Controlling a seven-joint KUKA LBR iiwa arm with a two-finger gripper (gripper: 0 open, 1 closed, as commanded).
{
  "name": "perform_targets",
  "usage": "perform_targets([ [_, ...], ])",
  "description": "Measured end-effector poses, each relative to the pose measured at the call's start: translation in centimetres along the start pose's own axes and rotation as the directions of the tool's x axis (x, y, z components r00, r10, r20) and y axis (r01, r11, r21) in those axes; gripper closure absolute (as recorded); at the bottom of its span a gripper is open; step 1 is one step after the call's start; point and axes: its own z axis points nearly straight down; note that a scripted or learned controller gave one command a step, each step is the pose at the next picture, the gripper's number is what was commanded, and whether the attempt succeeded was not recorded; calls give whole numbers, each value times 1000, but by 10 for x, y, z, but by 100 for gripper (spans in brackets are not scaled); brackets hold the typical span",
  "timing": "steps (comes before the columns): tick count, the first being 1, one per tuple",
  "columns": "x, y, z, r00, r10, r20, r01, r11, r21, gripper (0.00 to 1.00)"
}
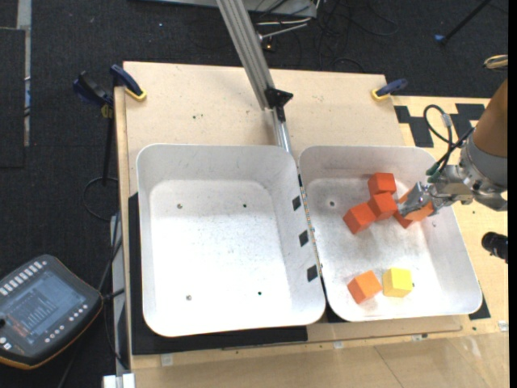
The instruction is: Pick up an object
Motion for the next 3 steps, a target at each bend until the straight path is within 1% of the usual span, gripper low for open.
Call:
perform_targets([
  [1, 56, 2, -10, 1000, -6, -4, 6, 1000, 4, 100],
  [2, 115, -11, -5, 1000, -6, -5, 6, 1000, 8, 100],
  [3, 171, -18, -21, 1000, -6, -5, 6, 1000, 5, 100],
])
